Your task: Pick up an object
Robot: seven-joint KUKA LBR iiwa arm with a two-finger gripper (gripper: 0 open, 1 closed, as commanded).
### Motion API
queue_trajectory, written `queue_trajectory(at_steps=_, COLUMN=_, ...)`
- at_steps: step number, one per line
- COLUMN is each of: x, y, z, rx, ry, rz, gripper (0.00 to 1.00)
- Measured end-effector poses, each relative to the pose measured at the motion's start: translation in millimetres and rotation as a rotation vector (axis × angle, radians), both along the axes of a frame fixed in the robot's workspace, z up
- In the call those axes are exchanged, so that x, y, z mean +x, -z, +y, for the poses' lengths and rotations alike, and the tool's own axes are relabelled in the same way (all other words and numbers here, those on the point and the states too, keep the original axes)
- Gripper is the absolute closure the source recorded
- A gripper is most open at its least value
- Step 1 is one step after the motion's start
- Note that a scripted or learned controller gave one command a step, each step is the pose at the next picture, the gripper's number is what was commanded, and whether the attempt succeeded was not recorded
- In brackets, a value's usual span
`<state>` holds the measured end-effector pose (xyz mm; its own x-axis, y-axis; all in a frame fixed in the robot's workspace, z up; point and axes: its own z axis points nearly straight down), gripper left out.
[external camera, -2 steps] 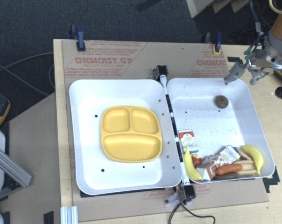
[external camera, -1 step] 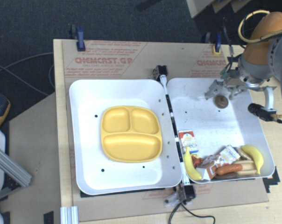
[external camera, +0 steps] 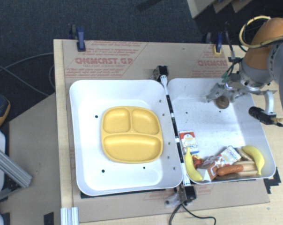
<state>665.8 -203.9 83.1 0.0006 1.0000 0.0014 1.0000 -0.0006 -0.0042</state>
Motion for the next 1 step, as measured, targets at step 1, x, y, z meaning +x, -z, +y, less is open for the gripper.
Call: queue_trajectory(at_steps=1, x=1.9, y=-13.5, z=0.3, rx=-0.004, ry=-0.002, rz=-0.006, gripper=1.00)
